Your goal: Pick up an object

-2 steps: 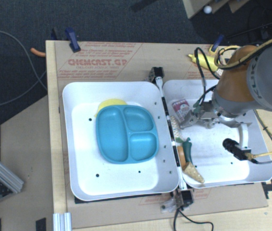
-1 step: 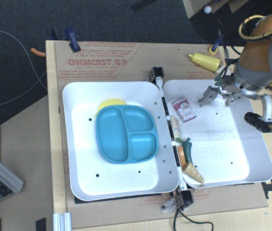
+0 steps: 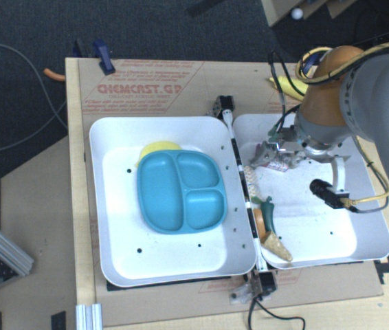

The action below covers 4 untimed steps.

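Note:
A blue divided plate (image 3: 180, 189) lies in the left bin (image 3: 112, 157), with a yellow object (image 3: 159, 146) peeking out behind its far edge. In the right bin (image 3: 359, 239), several small items lie along the left wall: a beige netted piece (image 3: 251, 179), a green-handled item (image 3: 268, 214), an orange piece (image 3: 258, 221) and a tan piece (image 3: 276, 247). My gripper (image 3: 277, 155) hangs over the right bin's far left part, beside a small pale pink-marked object (image 3: 271, 162). The arm's grey body and orange band (image 3: 325, 95) rise behind it.
A black clip (image 3: 223, 104) sits at the far end of the divider between the bins. A black part with a yellow cable (image 3: 332, 194) hangs over the right bin. A blue clamp (image 3: 102, 56) rests at the bench's far left corner. Yellow cabling (image 3: 287, 84) lies behind the right bin.

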Available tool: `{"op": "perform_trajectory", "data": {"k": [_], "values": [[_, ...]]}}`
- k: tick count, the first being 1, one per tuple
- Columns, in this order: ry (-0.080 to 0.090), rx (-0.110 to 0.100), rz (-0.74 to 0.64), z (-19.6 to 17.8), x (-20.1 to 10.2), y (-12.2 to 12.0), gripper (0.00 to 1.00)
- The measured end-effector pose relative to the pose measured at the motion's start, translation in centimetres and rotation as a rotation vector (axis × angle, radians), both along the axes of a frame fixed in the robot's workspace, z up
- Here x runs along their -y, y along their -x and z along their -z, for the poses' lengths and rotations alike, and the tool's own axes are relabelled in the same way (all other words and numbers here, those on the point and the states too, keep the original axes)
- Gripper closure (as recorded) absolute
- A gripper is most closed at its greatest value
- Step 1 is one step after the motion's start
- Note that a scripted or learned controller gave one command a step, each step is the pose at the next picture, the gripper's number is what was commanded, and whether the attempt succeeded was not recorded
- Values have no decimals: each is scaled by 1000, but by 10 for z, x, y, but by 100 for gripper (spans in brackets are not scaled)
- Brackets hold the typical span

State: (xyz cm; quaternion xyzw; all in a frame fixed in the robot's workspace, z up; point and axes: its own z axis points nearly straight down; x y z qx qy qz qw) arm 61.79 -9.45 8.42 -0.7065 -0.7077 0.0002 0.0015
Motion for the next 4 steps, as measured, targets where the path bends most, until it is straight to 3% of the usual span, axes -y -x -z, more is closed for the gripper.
{"op": "perform_trajectory", "data": {"k": [1, 2, 3, 4], "values": [[3, 5, 1, -1, 27, -45, 0], [1, 1, 1, -1, -1, -30, 0], [4, 4, 2, -1, 32, -30, 0], [4, 7, 2, -11, 32, -30, 100]]}}
